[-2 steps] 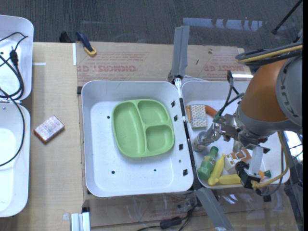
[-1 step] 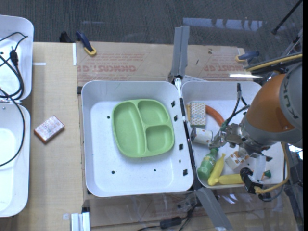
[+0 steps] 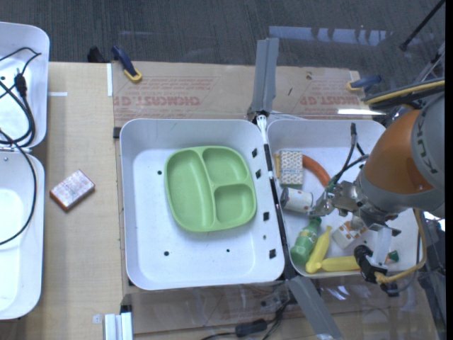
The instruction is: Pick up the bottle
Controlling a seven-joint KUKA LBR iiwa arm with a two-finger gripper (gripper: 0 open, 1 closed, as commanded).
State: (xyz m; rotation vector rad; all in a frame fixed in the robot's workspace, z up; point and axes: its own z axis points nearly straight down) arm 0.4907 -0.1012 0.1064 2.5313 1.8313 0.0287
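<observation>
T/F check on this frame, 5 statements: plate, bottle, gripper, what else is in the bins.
1. The green divided plate lies in the left bin. True.
2. The green bottle stands upright on the plate. False: it lies in the right bin, near the front wall, beside a yellow banana-like item.
3. The gripper is over the right bin. True.
4. The bottle is between the gripper's fingers. False: the bottle lies in the bin, apart from the gripper, to its left in the view.
5. An orange carrot-like item lies in the left bin. False: it lies in the right bin, next to a small patterned box.
</observation>
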